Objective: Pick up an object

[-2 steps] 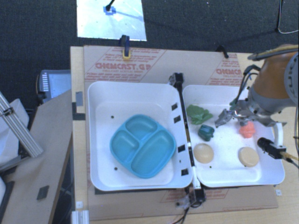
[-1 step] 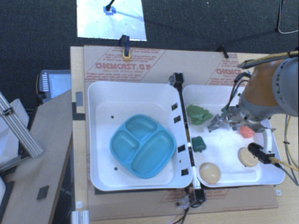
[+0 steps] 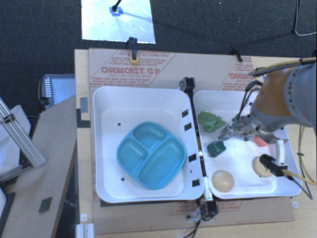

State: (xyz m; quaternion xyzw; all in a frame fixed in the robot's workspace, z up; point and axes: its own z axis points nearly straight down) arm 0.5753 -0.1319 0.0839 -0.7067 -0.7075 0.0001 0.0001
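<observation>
Dark-green block (image 3: 216,148), 1 item: likely light, firm; grasp across its short sides. Gripper (image 3: 231,131) just beside; finger state indiscernible.

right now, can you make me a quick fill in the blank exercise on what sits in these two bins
1. The blue plastic divided plate lies in the ____ white bin.
2. That plate has ____ compartments.
3. The dark green block lies in the right white bin, just below the ____ green crumpled object.
4. The round beige object sits near that bin's ____ edge.

Missing words: left; three; light; front
</observation>
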